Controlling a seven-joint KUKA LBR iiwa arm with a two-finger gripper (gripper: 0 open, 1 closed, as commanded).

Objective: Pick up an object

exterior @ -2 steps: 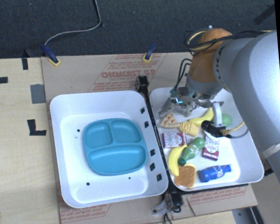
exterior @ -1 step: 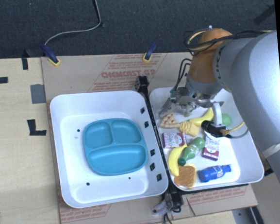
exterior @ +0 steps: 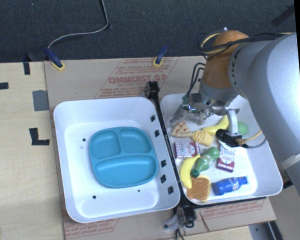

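Blue moulded plastic, in the form of a three-compartment divided plate [exterior: 124,157], is seen lying flat in the left white shallow bin [exterior: 66,119], well apart from the working area. No other item is noted in that bin.

The right white shallow bin [exterior: 267,182] is seen to hold a loose clutter of toy food. From its left side: a flat triangular pizza-slice piece [exterior: 180,129]; a small printed red-and-white packet [exterior: 184,149]; a yellow plastic banana [exterior: 186,171] curving down to a brown bread-like toy [exterior: 199,189]; a green rounded plastic toy [exterior: 207,158] laid touching the banana; a pale yellow ridged toy [exterior: 209,132] near the bin's middle; a second small red-and-white packet [exterior: 226,159]; a blue plastic bottle with white cap [exterior: 229,185] lying on its side near the front wall.

The grey two-finger gripper [exterior: 195,108] is seen low over the rear left of this bin, just above the pizza-slice piece and beside the pale yellow toy. Nothing is seen between its fingers; whether they are apart or together cannot be told at this angle.

Step judged to be in hand: approach and descent onto a target, no grasp made. The pizza slice is judged the likeliest target. The next move is judged to call for a straight descent, with closing on a thin flat piece likely to slip.
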